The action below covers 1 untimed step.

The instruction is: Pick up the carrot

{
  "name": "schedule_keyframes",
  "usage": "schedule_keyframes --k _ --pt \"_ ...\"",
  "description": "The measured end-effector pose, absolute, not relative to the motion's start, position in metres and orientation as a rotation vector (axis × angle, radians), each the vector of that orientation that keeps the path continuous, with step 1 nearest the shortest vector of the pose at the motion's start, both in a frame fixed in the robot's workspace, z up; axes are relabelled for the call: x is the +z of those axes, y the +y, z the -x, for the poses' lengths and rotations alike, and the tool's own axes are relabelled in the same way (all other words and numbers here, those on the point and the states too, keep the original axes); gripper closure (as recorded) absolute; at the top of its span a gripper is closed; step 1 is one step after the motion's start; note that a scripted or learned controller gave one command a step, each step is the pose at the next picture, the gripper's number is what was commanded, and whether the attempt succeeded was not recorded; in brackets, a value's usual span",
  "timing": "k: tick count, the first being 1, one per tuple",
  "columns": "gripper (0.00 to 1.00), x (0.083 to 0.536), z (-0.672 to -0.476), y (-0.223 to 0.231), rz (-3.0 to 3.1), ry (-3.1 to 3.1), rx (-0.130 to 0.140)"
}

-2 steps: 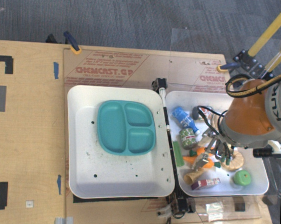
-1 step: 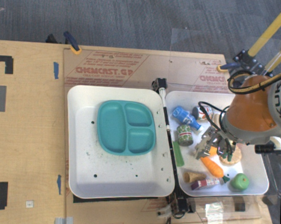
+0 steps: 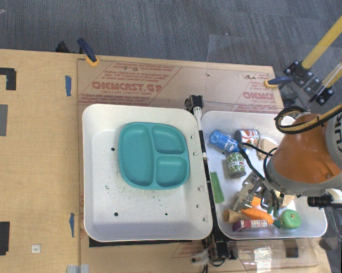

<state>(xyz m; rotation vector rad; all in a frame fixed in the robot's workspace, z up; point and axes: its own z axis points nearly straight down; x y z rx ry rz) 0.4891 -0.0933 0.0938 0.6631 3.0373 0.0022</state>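
You'll find the carrot (image 3: 255, 212) lying near the right bin's (image 3: 317, 229) near edge (beside a green ball (image 3: 290, 220)); the gripper (image 3: 258, 194) hovers right above it, finger state unclear, nothing lifted yet.

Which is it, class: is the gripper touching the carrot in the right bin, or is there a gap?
Cannot tell. In the camera view the gripper hangs right over the carrot, overlapping its upper edge, so neither contact nor gap shows plainly.

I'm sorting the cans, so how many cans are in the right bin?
3. A blue can lies at the bin's far left, a red-and-white can beside it to the right, and a green can just in front. The arm may hide more.
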Motion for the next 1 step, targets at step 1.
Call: schedule_keyframes --k 1 --pt "1.0 0.2246 -0.4828 -0.0555 -0.952 2.983 0.005"
